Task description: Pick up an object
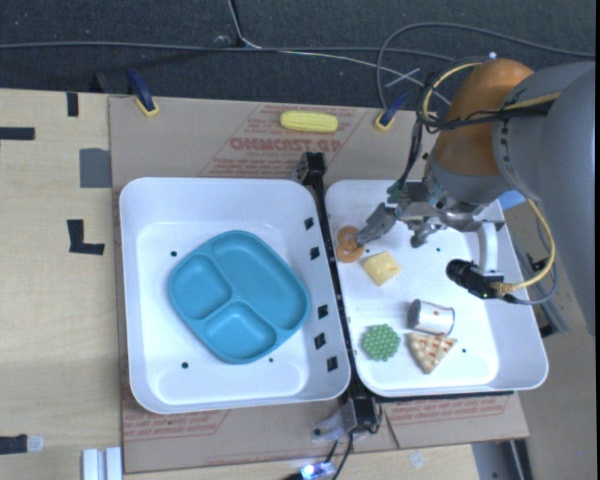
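Camera view: gripper point(398, 230) fingers spread, holding nothing, above right bin point(515, 368); orange piece point(348, 244), yellow block point(381, 267) just beside

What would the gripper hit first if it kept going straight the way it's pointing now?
Most likely the small orange piece by the right bin's left wall. The gripper points down and left, its tip just above that piece; the yellow block lies beside that line. Height above it is unclear.
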Robot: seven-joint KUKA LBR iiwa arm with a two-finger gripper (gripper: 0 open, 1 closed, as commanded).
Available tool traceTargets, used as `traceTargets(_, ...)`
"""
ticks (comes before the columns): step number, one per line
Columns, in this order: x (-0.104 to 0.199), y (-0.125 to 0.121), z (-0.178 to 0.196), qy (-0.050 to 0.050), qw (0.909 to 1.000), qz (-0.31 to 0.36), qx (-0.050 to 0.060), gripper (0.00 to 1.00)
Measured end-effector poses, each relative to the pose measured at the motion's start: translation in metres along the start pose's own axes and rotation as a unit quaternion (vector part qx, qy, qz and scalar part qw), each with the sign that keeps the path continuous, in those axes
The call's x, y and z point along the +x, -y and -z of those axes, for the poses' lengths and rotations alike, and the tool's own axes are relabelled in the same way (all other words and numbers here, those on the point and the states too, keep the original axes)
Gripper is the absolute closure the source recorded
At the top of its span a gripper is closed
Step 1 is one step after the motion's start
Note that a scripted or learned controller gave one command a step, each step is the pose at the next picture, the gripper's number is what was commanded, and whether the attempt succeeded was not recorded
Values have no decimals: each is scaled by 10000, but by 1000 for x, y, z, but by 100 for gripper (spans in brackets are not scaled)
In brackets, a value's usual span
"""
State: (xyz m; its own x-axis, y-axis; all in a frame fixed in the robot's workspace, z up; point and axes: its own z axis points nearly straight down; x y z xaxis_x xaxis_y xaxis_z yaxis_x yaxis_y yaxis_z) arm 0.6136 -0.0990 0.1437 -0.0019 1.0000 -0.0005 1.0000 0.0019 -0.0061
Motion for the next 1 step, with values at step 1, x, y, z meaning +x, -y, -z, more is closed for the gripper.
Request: traceTargets(1, 1, 2, -55, 1, 10000, -2, 5, 0)
